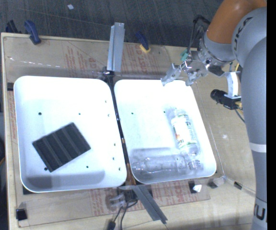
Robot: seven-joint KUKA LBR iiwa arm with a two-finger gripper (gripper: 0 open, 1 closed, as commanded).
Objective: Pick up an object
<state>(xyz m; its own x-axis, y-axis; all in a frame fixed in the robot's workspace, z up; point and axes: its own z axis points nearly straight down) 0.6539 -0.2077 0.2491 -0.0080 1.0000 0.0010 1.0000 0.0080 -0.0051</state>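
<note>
Gripper (pixel 178 76), fingers apart and holding nothing, hovers over right bin's (pixel 147 92) far edge; two clear plastic bottles (pixel 183 130) (pixel 164 164) near its front-right corner, touching, prob. slip or roll from a pinch.

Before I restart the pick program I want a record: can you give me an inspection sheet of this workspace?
Surface: wooden bench bearing left bin and right bin.
Job's things: labelled bottle and clear bottle in right bin; black ridged slab in left bin.
Clutter: nothing seen.
Grippers: gripper open, over right bin's far rim, holding nothing.
Cables: black lead at near edge.
Surroundings: blue clamps at bench's far edge; dark floor.
</note>
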